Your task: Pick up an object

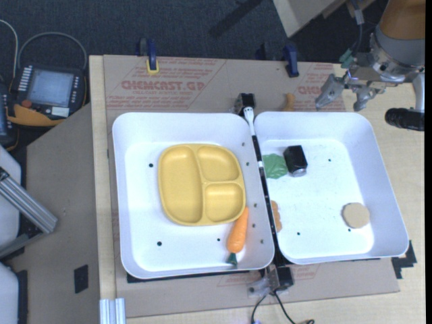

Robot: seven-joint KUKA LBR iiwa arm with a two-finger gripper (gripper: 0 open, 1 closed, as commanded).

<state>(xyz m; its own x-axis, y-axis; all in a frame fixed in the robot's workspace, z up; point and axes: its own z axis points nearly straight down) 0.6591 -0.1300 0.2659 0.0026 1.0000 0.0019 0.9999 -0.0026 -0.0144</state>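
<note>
The yellow divided plate, a rounded square with three compartments, lies flat in the middle of the left bin. Just beside the plate's lower right corner lies a toy carrot, orange with a small green tip pointing toward the bin's near rim. In the right bin, to the right of the plate, a small black block sits touching a crumpled green piece, both near the divide between the bins; a round tan disc, like a biscuit, rests well apart from them toward that bin's far right wall. A thin orange thing lies along the right bin's left wall, too narrow to identify. The brown board under both bins carries red printed lettering beyond the plate, reading roughly "CHEMCAST GP", with a partial repeat further right. Two blue clamps grip the board's far edge. The gripper hangs above the board beyond the right bin's far rim, well apart from the plate, its two grey fingers spread wide with nothing between them. A handheld control pendant with a dark screen lies on the floor far to the plate's left, cables looping around it.
</note>
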